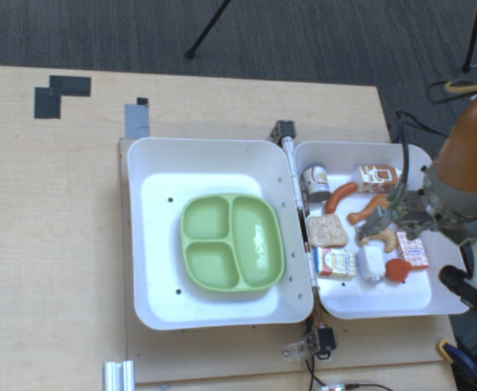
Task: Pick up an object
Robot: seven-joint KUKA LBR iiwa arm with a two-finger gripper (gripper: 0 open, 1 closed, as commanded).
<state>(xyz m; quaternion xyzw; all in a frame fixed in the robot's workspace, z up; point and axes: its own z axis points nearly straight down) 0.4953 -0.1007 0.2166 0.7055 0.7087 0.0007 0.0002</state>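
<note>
The right bin (385, 300) holds several toy food items. A small can (315, 181) stands at its back left, with a red sausage (341, 196) and an orange carton (377, 176) beside it. A brown bread slice (327, 230) and a small printed carton (334, 262) lie along the left side. An orange carrot (367, 208), a white piece (372, 263), a red tomato (397, 270) and a pink packet (413, 252) lie around the middle. My gripper (378, 226) is low over the bin's middle, just above a tan item (382, 239) and beside the carrot.
The left bin (153, 218) carries a green plate (232, 243) with three compartments. A ridge (299, 218) divides the two bins. The arm's orange band (474, 149) and grey wrist hang over the right bin's far right side. Cables lie at the bench's front right.
</note>
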